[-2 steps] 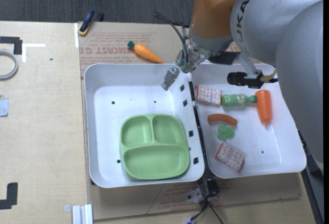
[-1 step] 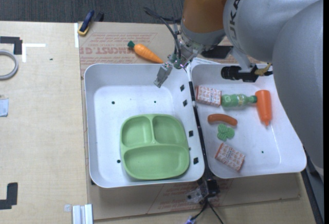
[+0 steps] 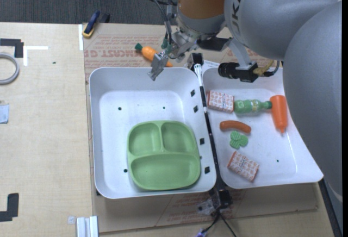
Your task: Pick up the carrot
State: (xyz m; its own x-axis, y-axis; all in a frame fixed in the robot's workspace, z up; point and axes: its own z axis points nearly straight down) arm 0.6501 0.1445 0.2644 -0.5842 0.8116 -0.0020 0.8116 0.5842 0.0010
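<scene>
A small orange carrot [image 3: 147, 53] with a green top shows at the back rim of the left bin [image 3: 109, 100], lying crosswise between the fingers [image 3: 157, 69] of my gripper [image 3: 162, 61]. Orange shows on both sides of the near finger, and the leafy end points left. The gripper is shut on the carrot and hangs over the bin's far edge, with the wrist and orange band above it to the right. Part of the carrot's middle is hidden by the finger.
A green divided plate [image 3: 163, 155] lies in the left bin. The right bin [image 3: 283, 168] holds two wrapped snack packs, a green bottle [image 3: 251, 105], a sausage [image 3: 235, 126], a green toy piece and an orange tapered item [image 3: 279, 112]. The arm's grey bulk overhangs the right side.
</scene>
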